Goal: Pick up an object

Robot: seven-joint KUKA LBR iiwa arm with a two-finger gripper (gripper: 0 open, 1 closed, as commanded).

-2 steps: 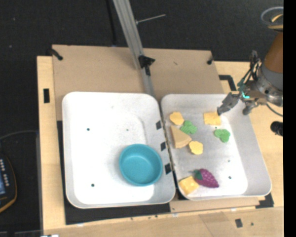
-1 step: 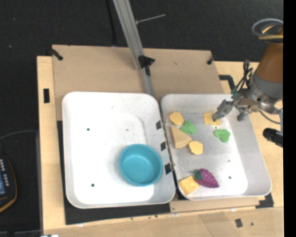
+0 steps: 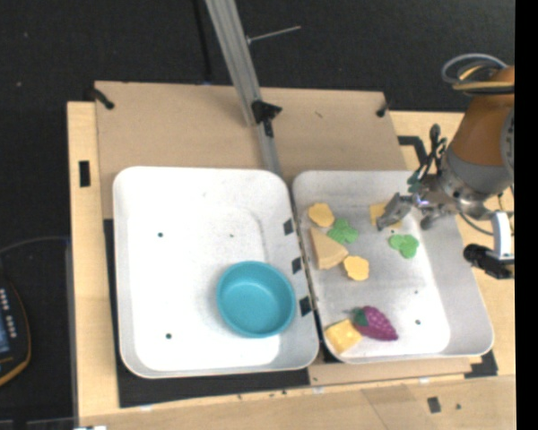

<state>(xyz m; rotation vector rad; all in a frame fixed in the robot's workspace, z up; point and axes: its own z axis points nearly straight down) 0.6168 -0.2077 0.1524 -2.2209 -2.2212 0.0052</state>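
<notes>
Small green plastic toy piece (image 3: 403,245) sits in the right-hand shallow white bin (image 3: 448,325), just below the robot's hand (image 3: 405,211). Hand's fingers look spread apart, nothing between them. Round blue plastic bowl (image 3: 255,297) is in the left white bin (image 3: 161,204).

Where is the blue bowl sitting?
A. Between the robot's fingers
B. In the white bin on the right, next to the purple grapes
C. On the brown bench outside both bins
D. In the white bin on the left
D. The blue bowl rests on the floor of the left bin, near its front right corner, apart from the toy food in the right bin.
</notes>
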